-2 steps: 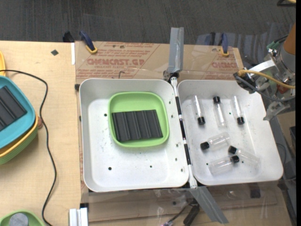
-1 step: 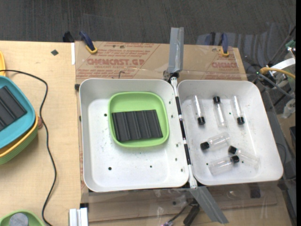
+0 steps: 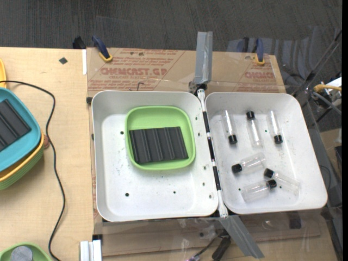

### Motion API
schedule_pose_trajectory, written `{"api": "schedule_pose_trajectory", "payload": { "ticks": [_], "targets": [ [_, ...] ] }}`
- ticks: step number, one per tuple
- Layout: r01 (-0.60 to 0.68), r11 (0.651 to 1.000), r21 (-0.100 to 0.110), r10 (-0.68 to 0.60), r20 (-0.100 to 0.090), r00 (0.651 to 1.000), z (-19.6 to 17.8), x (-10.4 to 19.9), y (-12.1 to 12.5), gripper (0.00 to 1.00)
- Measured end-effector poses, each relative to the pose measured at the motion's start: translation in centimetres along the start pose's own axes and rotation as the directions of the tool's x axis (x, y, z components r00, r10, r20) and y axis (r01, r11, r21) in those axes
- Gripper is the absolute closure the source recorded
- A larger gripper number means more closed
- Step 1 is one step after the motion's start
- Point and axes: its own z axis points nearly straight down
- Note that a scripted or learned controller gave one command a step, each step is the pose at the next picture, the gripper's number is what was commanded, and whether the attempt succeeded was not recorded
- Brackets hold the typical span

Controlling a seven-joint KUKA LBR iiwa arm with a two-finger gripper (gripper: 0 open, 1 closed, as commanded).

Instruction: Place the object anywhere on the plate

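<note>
A green square plate (image 3: 159,113) lies in the left white bin (image 3: 109,167), toward its back. A dark ribbed mat (image 3: 159,144) covers the plate's middle. Several clear vials with black caps lie loose in the right white bin (image 3: 311,162). Three lie side by side near the back: one vial (image 3: 230,128), a second (image 3: 253,127) and a third (image 3: 274,127). More vials (image 3: 248,163) (image 3: 256,189) lie toward the front, one of them (image 3: 283,181) by the right wall.
A stack of teal and yellow plates (image 3: 16,140) sits at the far left on the wooden bench, with a black cable (image 3: 57,162) trailing beside it. A grey post (image 3: 203,58) stands behind the seam between the bins. Clamped cardboard (image 3: 136,67) lies behind.
</note>
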Motion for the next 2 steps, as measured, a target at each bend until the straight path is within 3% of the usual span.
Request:
{"api": "schedule_pose_trajectory", "payload": {
  "ticks": [1, 2],
  "targets": [
    [-0.001, 1.0, 0.0, 0.001, 0.001, 1.0, 1.2, -1.5, -0.8, 0.0],
    [0.002, 1.0, 0.0, -0.002, 0.0, 1.0, 2.0, -2.4, -4.6, 0.0]
  ]
}}
